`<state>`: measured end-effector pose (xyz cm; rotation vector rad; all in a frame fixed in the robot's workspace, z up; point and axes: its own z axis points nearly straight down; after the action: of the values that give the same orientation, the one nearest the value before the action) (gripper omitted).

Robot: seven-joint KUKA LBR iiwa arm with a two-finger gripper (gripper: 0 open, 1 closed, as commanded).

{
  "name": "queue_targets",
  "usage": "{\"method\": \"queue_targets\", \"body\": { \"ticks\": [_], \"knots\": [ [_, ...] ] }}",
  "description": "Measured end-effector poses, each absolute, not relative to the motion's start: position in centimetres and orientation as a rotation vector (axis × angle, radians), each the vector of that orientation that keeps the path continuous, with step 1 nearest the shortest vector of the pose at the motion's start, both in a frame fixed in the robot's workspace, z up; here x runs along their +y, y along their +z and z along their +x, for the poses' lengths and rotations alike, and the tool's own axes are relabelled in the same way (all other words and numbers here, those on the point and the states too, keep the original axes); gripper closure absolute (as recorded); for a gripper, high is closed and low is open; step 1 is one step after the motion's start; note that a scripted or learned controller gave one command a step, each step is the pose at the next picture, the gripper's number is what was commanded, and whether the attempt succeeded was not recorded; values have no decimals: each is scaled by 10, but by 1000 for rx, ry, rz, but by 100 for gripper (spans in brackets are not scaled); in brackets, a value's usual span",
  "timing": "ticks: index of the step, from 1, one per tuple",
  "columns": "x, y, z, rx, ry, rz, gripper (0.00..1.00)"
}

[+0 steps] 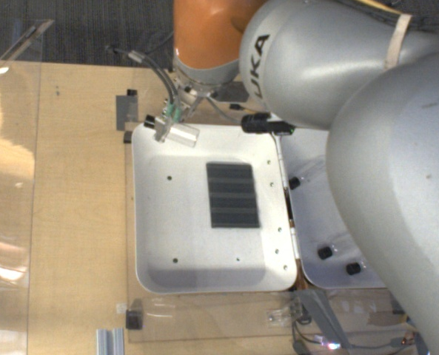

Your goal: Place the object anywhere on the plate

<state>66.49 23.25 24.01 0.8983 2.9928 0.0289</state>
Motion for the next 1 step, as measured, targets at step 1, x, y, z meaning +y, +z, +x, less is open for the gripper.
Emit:
{"method": "queue_targets", "body": {
  "ticks": [1],
  "knots": [
    [236,252,654,3129,9,-99,100]
  ]
}}
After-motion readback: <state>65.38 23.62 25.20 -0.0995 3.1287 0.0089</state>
